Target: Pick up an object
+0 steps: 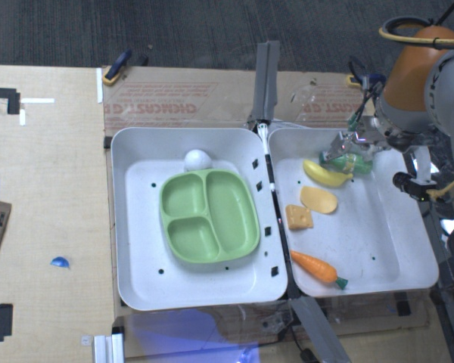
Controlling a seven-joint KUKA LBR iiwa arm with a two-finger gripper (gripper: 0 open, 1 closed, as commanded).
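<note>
Jaws: can't tell if open or shut, too blurry. Gripper [346, 156] low in right bin [393, 233], upper right of frame, over green thing [357, 163], just beside banana [324, 174]. Yellow chip [318, 200], cracker [299, 217], carrot [315, 267] lower down. Green plate [209, 215] in left bin [136, 225]. Tip: go straight down, squeeze one thing, lift slow.

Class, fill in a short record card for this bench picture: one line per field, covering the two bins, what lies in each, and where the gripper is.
left bin: green divided plate, white ball at its far edge
right bin: banana, yellow slice, cracker piece, carrot
gripper: at the right bin's far edge, over a greenish item by the banana's end
grasp: cannot tell
</note>
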